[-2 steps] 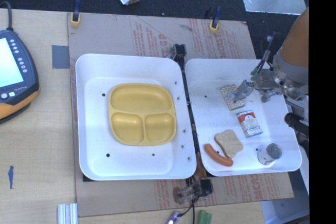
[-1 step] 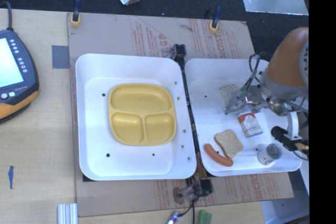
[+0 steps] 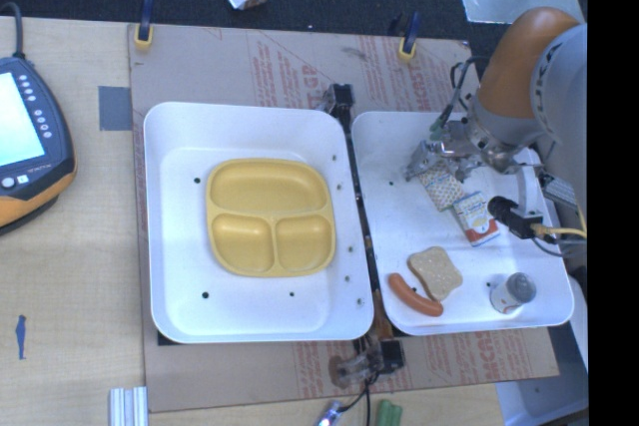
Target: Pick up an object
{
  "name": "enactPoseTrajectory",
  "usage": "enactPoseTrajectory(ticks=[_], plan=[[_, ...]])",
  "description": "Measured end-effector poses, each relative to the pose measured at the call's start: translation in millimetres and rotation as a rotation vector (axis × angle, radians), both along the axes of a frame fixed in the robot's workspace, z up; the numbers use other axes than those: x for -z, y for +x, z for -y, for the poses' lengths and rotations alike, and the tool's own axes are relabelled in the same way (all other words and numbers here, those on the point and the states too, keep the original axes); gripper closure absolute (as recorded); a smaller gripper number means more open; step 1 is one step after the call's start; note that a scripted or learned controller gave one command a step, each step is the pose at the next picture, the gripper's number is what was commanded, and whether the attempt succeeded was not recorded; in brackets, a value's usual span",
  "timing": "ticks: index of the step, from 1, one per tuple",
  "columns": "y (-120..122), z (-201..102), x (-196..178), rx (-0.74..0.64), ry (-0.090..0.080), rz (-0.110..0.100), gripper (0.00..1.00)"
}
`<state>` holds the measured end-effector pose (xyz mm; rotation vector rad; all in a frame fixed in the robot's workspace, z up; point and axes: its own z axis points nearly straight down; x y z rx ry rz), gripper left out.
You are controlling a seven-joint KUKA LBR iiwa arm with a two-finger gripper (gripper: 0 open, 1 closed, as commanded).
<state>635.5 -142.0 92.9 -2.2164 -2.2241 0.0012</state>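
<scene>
My gripper (image 3: 440, 156) hangs low over the back part of the right bin (image 3: 389, 214), with the grey arm and its orange band (image 3: 524, 65) behind it. Directly below the gripper lies a small checkered packet (image 3: 442, 188), touching or nearly touching it. A red and white carton (image 3: 476, 217) lies just to the right of the packet. Nearer the front of the bin are a slice of bread (image 3: 435, 271), a sausage (image 3: 413, 294) beside it, and a small grey round object (image 3: 512, 290).
The left bin (image 3: 165, 214) holds a yellow divided plate (image 3: 270, 215). A teach pendant (image 3: 25, 140) lies on the bench at the far left. Clamps (image 3: 407, 35) hold the brown board at the back. A black cable (image 3: 514, 214) runs by the carton.
</scene>
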Motion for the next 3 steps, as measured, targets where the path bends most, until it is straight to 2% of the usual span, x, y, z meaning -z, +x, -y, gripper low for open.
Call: enactPoseTrajectory(ticks=[1, 2, 3], plan=[[-29, 0, 1, -0.002, -0.002, -0.003, 0.0], [-28, 1, -9, -0.003, -0.002, -0.004, 1.0], [-2, -87, -100, -0.001, 0.001, 0.001, 1.0]])
